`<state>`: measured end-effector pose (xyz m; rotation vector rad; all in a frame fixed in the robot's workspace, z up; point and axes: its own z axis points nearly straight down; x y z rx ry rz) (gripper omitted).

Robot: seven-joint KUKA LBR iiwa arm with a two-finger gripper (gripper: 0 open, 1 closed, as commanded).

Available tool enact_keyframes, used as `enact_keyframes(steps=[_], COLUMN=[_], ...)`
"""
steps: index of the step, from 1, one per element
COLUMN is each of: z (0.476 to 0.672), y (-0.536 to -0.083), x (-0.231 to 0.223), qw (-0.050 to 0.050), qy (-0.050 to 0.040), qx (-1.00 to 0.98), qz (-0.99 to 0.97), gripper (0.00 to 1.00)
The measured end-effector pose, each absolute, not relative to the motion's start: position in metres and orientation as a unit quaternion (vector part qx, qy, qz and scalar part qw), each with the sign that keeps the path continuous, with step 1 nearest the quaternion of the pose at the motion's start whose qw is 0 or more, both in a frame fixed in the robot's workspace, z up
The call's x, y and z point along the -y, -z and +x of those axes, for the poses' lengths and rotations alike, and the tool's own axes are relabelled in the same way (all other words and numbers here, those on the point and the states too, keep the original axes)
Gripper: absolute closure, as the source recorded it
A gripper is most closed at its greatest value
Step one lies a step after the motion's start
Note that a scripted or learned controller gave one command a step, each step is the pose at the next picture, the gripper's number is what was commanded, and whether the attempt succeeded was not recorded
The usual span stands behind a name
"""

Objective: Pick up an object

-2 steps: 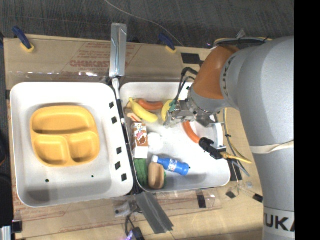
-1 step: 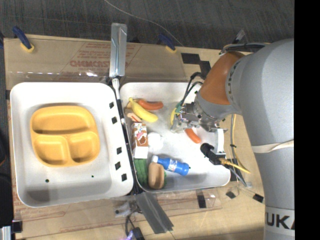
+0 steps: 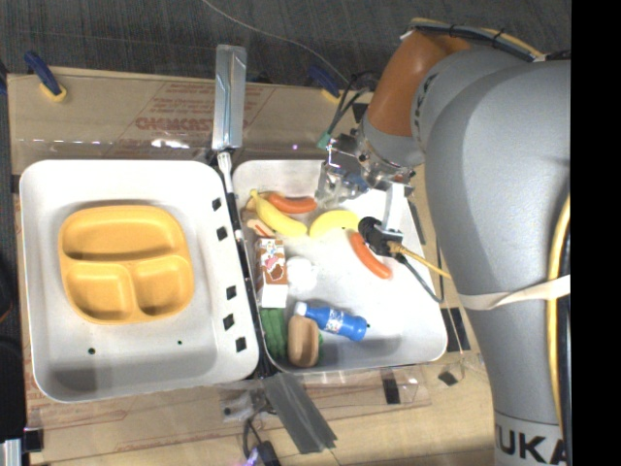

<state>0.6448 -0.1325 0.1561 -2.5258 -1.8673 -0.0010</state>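
Note:
My gripper (image 3: 342, 184) hangs over the far side of the right bin (image 3: 423, 311), just above the yellow banana (image 3: 291, 223). An orange sausage (image 3: 290, 203) lies behind the banana. To the right of the banana's thick end rests a second orange sausage (image 3: 373, 257). A small brown snack box (image 3: 273, 260) and a white lump (image 3: 301, 274) sit in the bin's middle. Nearer the front lie a blue bottle with a white cap (image 3: 333, 321), a brown bread roll (image 3: 303, 341) and a green item (image 3: 276, 332).
The left bin (image 3: 39, 260) holds a yellow divided tray (image 3: 124, 260). A metal bar (image 3: 229, 95) stands at the back between the bins. The grey arm (image 3: 495, 163) fills the right side and overhangs the right bin's right rim. Cardboard (image 3: 116, 105) lies behind the bins.

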Motion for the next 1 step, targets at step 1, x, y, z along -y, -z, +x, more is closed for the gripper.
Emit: enact_keyframes(steps=[1], z=[0.6579], y=[-0.3306], x=[0.0718], qw=[-0.001], qy=[0.0031], qx=[0.496], qz=[-0.868], gripper=[1.0])
